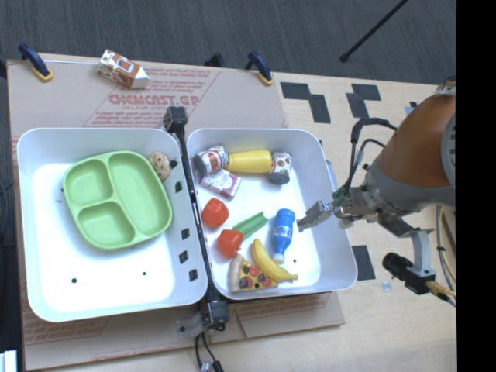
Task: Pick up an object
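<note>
Pizza-slice toy [246,274], flat and printed, lies at the near edge of the right shallow white bin [335,256], with a yellow plastic banana [271,261] touching it. Just beyond stands a blue plastic bottle with a white cap [283,232], then a green pepper-like piece [249,224], two red plastic tomato shapes [215,212] and [229,241], a small red-white packet [221,181], a yellow mustard-style bottle [249,161] and a small can [210,161] at the far wall. Left white bin [31,285] carries a light green three-section plate [116,199] and a cookie-like piece [160,163].

Step in hand, by my judgement: approach, nothing picked yet. Two-finger gripper [314,215] hangs over the right bin's right side, just beside the blue bottle, apart from it. Fingers look pressed near together, but it's small and dark, so I cannot tell for sure; nothing visible between them.

Next move likely needs the claw spread, shifted left over the blue bottle and lowered. Risk: neighbouring banana gets nudged.
</note>
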### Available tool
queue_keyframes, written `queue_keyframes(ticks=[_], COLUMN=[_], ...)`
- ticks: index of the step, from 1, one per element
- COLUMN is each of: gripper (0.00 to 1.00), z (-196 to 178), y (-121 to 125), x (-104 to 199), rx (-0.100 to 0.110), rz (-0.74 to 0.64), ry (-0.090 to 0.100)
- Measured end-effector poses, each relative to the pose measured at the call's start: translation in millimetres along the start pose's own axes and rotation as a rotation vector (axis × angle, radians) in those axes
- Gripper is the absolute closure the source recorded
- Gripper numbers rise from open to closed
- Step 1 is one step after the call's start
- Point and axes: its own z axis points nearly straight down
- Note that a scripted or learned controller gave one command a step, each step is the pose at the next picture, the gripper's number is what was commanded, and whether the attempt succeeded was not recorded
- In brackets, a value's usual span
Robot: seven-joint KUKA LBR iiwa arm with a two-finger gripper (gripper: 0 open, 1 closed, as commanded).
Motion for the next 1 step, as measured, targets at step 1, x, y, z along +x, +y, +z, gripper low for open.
queue_keyframes(ticks=[1], gripper=[0.0], z=[114.0], y=[-1.5], x=[-3.0], rx=[0.003], rz=[-0.001], ry=[0.003])
